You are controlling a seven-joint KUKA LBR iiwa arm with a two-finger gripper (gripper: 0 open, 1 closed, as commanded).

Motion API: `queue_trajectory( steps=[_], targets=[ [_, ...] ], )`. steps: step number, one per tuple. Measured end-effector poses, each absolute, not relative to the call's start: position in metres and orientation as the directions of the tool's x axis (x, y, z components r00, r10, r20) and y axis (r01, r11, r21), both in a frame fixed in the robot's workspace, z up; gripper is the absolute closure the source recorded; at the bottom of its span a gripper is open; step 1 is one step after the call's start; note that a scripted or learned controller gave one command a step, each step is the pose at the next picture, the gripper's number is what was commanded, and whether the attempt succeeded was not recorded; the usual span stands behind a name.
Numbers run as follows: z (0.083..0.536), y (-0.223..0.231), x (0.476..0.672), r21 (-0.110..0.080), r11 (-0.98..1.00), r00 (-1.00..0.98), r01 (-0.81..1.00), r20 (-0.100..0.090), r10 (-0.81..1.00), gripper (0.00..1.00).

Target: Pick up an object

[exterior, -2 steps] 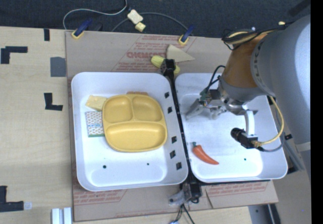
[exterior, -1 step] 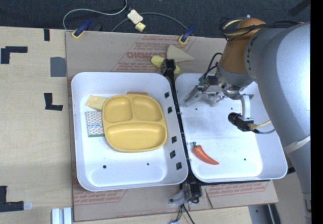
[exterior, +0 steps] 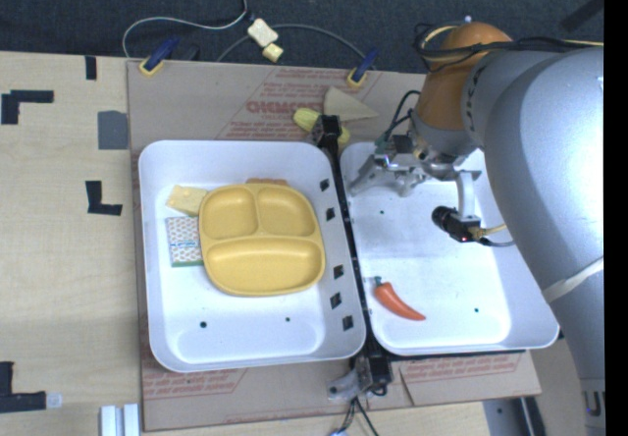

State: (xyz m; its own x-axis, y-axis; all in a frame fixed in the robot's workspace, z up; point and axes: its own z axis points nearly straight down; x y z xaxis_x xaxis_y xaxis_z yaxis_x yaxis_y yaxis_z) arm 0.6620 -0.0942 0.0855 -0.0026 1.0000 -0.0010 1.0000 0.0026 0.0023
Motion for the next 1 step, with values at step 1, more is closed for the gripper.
queue_trajectory(
  steps=[1],
  targets=[
    [0.1916,-0.0166,0.6337,0.007,0.002,-0.002,1.0,-0.003,1.0,0.0]
  ],
)
